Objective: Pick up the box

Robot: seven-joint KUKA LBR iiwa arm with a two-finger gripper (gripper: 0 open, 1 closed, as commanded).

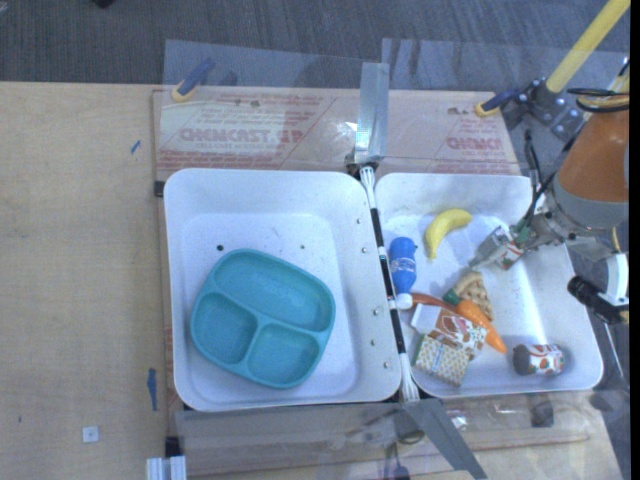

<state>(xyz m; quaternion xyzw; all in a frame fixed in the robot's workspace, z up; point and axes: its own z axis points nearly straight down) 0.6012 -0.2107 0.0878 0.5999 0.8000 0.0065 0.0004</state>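
Observation:
The box [447,354], small with a brown and white pattern, lies at the front left of the right bin [575,368]. An orange carrot [472,317] lies just behind it, against its far edge. My gripper [497,249] hangs over the middle of the right bin, behind and to the right of the box and well apart from it. The grey arm with its orange band [595,158] comes in from the right.
The right bin also holds a yellow banana [445,229], a blue bottle [402,260], a small can [540,359] at the front right and a brown speckled item [470,292]. A teal divided plate [262,316] lies in the left bin [190,218].

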